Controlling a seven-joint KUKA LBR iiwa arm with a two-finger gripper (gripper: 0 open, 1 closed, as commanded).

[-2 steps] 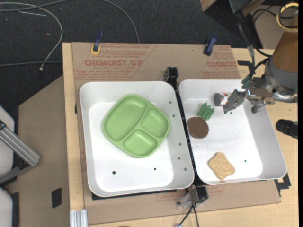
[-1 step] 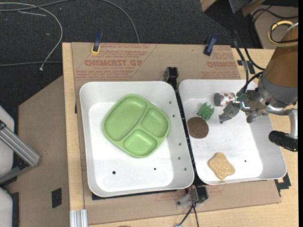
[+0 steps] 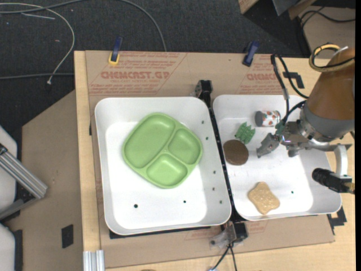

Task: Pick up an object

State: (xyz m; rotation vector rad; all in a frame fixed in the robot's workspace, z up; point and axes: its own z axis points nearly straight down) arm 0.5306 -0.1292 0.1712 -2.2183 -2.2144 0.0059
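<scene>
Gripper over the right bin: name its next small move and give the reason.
Probably a short drop and slide toward the brown disc. The gripper hangs over bare bin floor with nothing between its fingers, and the disc lies just to its left in the camera view, set apart from the green piece and the small can, so it looks the easiest to close on.

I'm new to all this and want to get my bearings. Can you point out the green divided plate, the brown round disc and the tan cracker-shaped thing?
green divided plate [image 3: 162, 149]: camera view, on its central ridge.
brown round disc [image 3: 236, 152]: camera view, middle of its top.
tan cracker-shaped thing [image 3: 263, 197]: camera view, middle of its top face.
</scene>
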